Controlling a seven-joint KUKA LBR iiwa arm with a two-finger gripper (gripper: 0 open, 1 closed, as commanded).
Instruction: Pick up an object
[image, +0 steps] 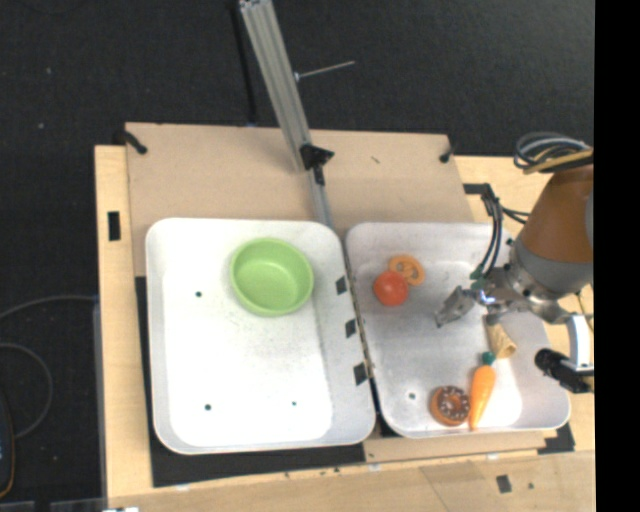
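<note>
The right bin (420, 250) holds a red tomato (390, 290) with an orange ring-shaped slice (406, 268) just behind it. Near the bin's front lie an orange carrot (481, 392) and a brown doughnut (449, 405), side by side. My gripper (473, 322) hangs over the right part of this bin, open. One finger (451, 308) points left toward the tomato and the other (500, 338) points down toward the carrot's green top. Nothing sits between the fingers. The tomato is a short way to the gripper's left.
The left bin (190, 400) holds a green bowl (271, 277) at its back. A slanted metal rail (285, 95) reaches in from the top to the gap between the bins. Cables (548, 150) loop above the arm's orange band (560, 215) on the right.
</note>
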